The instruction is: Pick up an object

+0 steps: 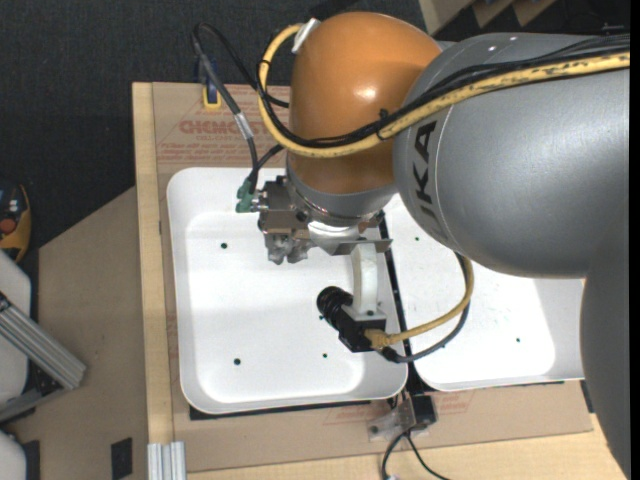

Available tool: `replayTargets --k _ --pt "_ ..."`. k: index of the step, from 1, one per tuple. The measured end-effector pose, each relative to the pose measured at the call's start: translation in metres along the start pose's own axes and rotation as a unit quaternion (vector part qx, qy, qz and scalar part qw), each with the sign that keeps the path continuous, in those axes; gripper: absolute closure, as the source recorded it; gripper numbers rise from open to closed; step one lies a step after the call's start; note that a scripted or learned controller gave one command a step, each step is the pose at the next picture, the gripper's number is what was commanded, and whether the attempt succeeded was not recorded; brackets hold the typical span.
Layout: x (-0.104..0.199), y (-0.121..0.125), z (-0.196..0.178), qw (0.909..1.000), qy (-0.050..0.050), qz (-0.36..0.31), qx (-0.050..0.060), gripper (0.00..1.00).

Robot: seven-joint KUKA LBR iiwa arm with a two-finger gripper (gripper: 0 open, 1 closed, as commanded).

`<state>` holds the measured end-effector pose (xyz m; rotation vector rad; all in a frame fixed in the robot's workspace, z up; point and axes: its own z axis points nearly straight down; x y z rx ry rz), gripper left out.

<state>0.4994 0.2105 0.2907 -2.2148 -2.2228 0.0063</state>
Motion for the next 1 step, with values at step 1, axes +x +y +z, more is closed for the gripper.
replayTargets --k 1 --pt "-0.0040 -0.0079 -0.0184 1.0000 0.001 0.001 -0.004 1.00"
